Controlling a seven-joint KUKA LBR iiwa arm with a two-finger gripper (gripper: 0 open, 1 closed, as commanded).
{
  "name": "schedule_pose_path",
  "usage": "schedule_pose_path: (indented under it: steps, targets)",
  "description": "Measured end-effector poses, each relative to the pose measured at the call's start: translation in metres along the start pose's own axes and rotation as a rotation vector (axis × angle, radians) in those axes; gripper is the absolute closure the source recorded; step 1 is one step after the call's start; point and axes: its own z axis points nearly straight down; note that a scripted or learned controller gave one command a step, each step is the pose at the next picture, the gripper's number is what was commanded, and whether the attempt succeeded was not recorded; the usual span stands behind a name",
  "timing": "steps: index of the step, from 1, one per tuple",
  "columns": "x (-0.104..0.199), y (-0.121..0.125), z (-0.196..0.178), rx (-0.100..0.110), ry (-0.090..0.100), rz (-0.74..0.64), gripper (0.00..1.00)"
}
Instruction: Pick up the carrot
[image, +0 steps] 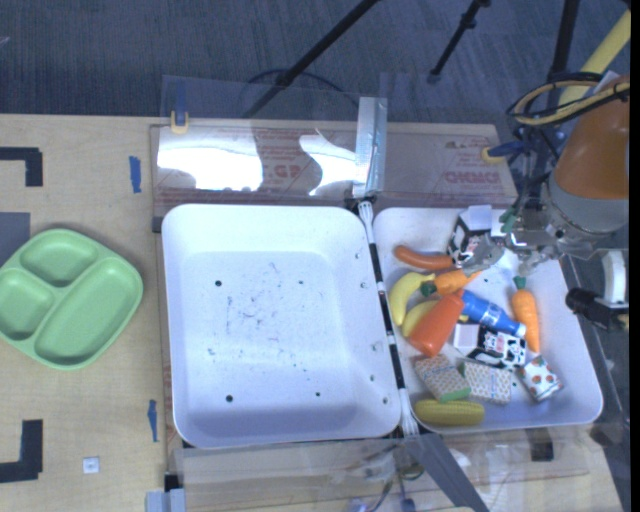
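A small orange carrot (527, 318) with a green top lies along the right side of the right bin (585, 395). A larger orange carrot-like piece (437, 322) with a green stem lies near the bin's middle, pointing toward the front left. My gripper (497, 243) hangs over the far part of this bin, below the arm's orange band (598, 150). It is up and to the left of the small carrot and above the far end of the larger piece. Nothing can be seen held in it.
The right bin also holds an orange-red sausage (424, 258), a yellow banana (404, 297), a blue can (493, 312), a cow-patterned carton (498, 348), two waffle pieces (440, 376), and corn (449, 412). The left bin (180, 300) adjoins it. A green divided plate (66, 297) sits far left.
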Motion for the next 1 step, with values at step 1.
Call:
schedule_pose_path:
  steps: [1]
  targets:
    - [-0.0663,-0.0229,-0.0004,0.0,-0.001,0.104,0.0]
